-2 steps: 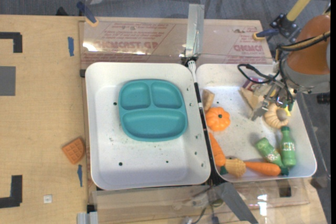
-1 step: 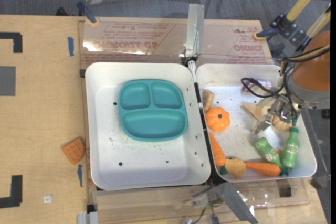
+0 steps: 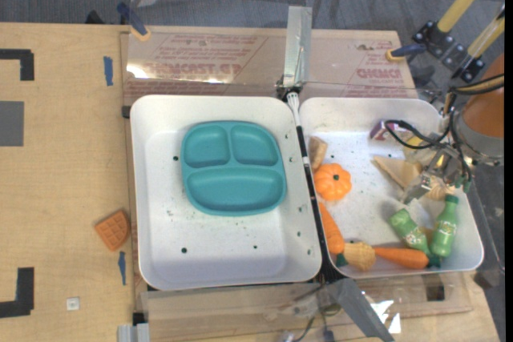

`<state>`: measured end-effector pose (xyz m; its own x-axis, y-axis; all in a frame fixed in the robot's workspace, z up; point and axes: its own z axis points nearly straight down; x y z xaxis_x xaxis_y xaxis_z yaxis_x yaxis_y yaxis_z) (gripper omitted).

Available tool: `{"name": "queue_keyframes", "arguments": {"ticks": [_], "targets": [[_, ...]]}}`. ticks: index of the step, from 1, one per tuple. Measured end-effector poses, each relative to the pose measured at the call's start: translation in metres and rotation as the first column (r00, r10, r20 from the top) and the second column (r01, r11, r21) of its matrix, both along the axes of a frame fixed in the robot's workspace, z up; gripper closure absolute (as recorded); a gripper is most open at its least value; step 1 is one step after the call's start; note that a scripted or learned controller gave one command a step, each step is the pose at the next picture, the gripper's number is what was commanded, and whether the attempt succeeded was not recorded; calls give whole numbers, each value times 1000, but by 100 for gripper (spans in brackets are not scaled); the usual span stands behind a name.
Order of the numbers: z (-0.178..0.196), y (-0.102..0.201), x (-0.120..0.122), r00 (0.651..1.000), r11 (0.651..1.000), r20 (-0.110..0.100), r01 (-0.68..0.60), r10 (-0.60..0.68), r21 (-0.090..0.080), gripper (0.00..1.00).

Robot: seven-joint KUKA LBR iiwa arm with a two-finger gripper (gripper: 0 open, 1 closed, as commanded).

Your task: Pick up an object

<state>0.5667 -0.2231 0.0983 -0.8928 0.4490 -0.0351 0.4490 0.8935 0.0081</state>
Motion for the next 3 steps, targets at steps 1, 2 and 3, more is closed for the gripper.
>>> {"name": "queue_keyframes", "arguments": {"ticks": [1, 2, 3], "targets": [[2, 48, 77, 992, 993, -36, -121, 121, 0, 0], [0, 12, 43, 986, 986, -8, -165, 165, -4, 0], [16, 17, 49, 985, 985, 6, -172, 172, -7, 100]]}}
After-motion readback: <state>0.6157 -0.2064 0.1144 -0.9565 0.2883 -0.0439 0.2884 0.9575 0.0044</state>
